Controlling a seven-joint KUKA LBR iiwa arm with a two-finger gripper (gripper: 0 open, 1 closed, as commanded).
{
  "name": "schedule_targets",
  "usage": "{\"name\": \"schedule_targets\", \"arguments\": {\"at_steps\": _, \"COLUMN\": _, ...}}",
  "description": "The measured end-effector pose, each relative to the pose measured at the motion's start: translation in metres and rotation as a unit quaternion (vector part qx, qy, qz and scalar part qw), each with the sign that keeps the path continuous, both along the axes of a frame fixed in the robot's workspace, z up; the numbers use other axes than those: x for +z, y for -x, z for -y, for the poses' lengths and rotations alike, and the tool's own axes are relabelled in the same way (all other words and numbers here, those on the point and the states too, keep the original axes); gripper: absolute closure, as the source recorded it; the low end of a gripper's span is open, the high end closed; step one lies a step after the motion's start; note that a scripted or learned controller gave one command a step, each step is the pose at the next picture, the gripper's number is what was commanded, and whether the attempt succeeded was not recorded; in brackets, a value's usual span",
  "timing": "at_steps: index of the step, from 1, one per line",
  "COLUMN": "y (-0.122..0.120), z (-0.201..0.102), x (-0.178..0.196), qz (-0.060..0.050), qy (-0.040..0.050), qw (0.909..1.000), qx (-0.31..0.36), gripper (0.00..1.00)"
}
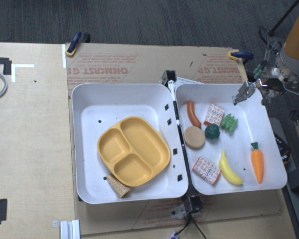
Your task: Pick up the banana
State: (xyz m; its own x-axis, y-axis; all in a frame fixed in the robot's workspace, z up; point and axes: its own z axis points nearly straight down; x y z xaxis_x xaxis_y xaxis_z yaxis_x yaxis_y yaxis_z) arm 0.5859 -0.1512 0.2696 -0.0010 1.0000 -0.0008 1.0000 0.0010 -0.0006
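Yellow tray point(133, 151) in left bin; carrot point(257, 164), sausage point(193, 114) right

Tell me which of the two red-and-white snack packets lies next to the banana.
The lower snack packet, near the right bin's front edge, its corner almost touching the banana. The other packet lies farther back, beside the sausage.

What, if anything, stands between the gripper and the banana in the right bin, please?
Nothing visible blocks it. The gripper hangs above the right bin's far edge; the banana lies uncovered near the front, between a cracker packet and the carrot.

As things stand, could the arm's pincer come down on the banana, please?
Probably yes: the banana lies uncovered in the right bin, apart from the carrot; the cracker packet lies close beside it.
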Motion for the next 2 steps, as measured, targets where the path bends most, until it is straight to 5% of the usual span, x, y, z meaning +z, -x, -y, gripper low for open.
{"name": "schedule_targets", "arguments": {"at_steps": 1, "y": 0.083, "z": 0.001, "x": -0.096, "qz": 0.0, "qy": -0.0004, "qw": 0.9998, "qx": -0.018, "gripper": 0.0}}
{"name": "schedule_targets", "arguments": {"at_steps": 2, "y": 0.097, "z": -0.004, "x": -0.178, "qz": 0.0, "qy": -0.0007, "qw": 0.9974, "qx": 0.073, "gripper": 0.0}}
